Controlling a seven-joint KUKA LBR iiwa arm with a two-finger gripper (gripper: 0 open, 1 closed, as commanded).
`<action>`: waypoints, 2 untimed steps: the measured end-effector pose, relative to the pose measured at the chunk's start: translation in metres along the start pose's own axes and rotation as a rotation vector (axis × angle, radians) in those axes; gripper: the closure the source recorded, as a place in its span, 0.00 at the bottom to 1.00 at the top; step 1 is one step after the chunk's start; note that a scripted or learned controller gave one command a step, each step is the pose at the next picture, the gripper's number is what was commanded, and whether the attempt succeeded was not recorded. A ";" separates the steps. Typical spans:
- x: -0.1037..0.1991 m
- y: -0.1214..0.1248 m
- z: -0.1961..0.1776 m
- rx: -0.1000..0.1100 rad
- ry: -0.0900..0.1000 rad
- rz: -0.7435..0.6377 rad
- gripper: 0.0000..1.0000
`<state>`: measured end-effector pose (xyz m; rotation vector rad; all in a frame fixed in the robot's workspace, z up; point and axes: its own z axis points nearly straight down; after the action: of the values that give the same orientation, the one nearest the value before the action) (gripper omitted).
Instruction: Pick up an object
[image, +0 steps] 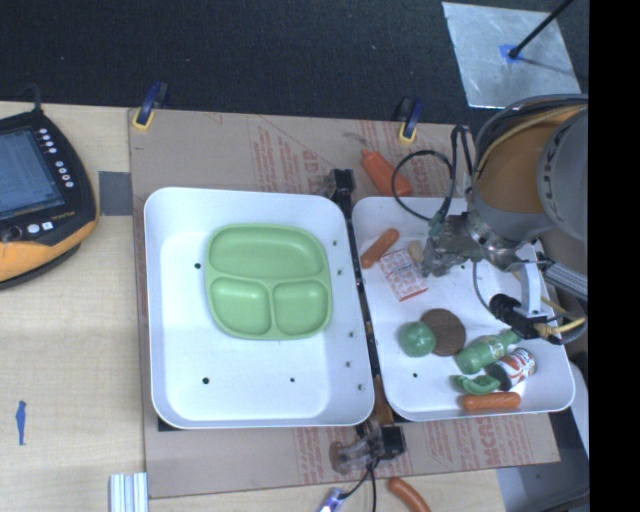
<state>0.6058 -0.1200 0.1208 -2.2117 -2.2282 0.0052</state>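
Observation:
My gripper hangs over the upper middle of the right bin, just right of a small red-and-white packet. A sausage lies at the bin's top left. Lower down sit a green ball, a brown disc, a green bottle, a red-and-white can, a small green piece and another sausage. Nothing shows between the fingers.
The left bin holds a green divided plate. An orange carrot lies outside the bins at the top, another sausage at the bottom. A teach pendant rests at the left. Cables loop around the wrist.

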 end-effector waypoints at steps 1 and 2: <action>-0.001 0.000 0.000 0.001 -0.001 0.001 0.00; 0.018 0.050 0.027 0.004 -0.005 0.004 0.00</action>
<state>0.6555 -0.1019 0.0940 -2.2172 -2.2242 0.0158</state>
